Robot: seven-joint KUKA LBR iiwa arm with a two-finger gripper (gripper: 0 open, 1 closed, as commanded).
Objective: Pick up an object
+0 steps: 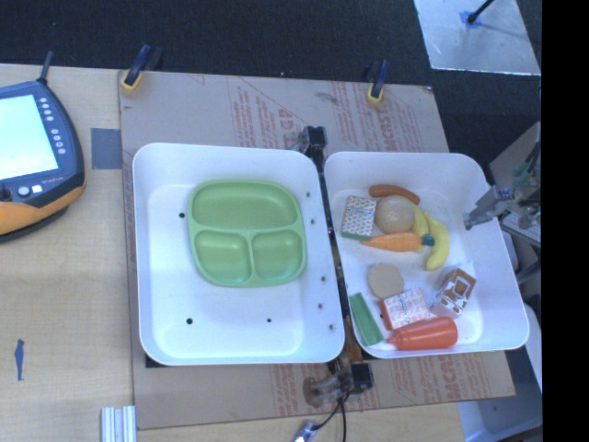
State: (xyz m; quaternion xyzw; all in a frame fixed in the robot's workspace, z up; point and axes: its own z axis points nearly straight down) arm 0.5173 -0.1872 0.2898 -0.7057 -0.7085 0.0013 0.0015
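**Toy food crowded in the right bin, arm at the frame's right edge**

We see two white bins side by side on the bench (64,274). The left bin (156,247) carries a green divided plate (248,232), sitting in the middle of the frame. The right bin (479,178) holds the toy food: a sausage (394,192) toward its upper part, a pale round ball (395,215) just beneath it, a carrot (394,242) lying below the ball, and a banana (435,242) curving down at their right. Lower in the bin lie a tan disc (386,279), a small brown-and-white carton (455,291), a red-printed packet (406,308), a green stick (364,319) and an orange-red bottle (424,334) along the bottom wall.

The gripper (480,212) shows at the right edge of the frame, over the right bin's right wall, well apart from the food. We cannot tell how its jaws stand. A handheld controller with a screen (32,159) rests on the bench at the left edge.
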